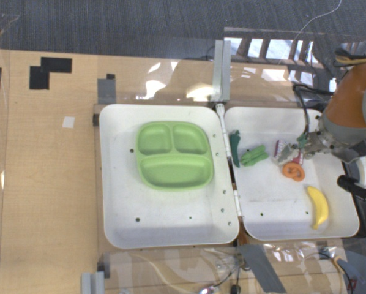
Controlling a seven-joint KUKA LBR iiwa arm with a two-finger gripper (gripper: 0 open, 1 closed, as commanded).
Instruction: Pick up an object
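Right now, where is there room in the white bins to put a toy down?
The left bin has bare floor all round the green plate, widest along its near edge. In the right bin, the near-left patch is free, bordered by the banana and the green toy. It is crowded at the far right, around the orange piece and the pincer.

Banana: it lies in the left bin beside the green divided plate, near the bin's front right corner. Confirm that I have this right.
Not quite. The camera view shows the banana in the right bin, not the left, and so not beside the green divided plate, which sits in the left bin. The rest holds: the banana lies near its bin's front right corner.
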